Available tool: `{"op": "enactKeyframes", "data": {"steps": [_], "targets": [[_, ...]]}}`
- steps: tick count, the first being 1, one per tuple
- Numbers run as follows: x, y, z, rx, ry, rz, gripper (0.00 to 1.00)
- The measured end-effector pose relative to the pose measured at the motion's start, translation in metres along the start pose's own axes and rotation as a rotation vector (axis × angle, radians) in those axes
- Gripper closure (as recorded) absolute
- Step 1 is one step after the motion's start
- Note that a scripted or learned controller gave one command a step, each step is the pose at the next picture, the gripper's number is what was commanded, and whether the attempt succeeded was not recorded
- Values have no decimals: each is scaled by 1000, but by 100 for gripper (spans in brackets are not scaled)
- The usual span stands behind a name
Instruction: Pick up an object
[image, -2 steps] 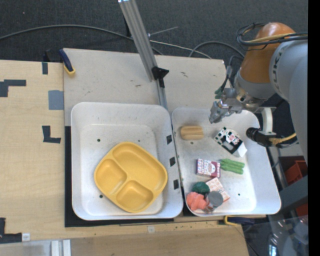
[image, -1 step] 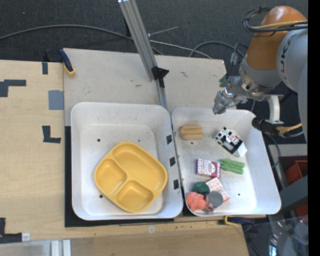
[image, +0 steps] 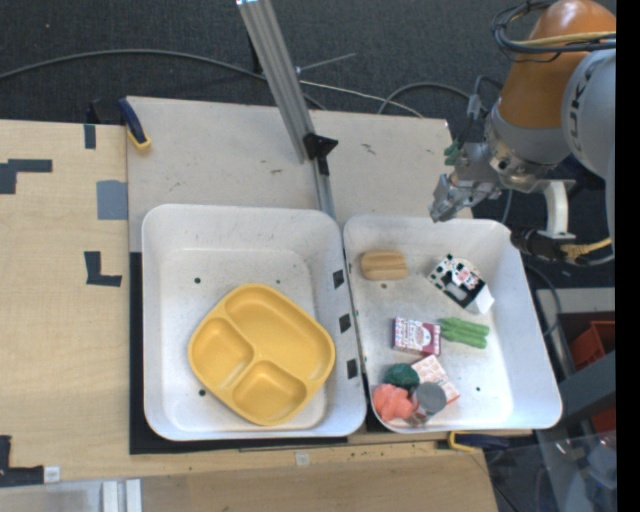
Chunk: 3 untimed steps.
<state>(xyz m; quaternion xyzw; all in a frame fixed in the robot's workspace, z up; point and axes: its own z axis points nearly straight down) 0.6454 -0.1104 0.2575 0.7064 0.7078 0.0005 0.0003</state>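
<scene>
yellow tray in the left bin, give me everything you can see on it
The yellow tray is a rounded-square divided plate, plastic by the look, matte and uniformly yellow. It has three compartments: one long one along its upper-right side and two smaller ones below it, split by raised ridges. It lies flat and right side up, turned diagonally to the bin walls, on the floor of the left bin, toward the bin's near side. Nothing sits in its compartments.
</scene>
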Motion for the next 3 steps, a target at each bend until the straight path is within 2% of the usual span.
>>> {"op": "enactKeyframes", "data": {"steps": [1,2,3], "targets": [[52,-4,17,4,1,-4,100],[105,-9,11,3,1,-5,100],[161,-16,27,5,1,-5,100]]}}
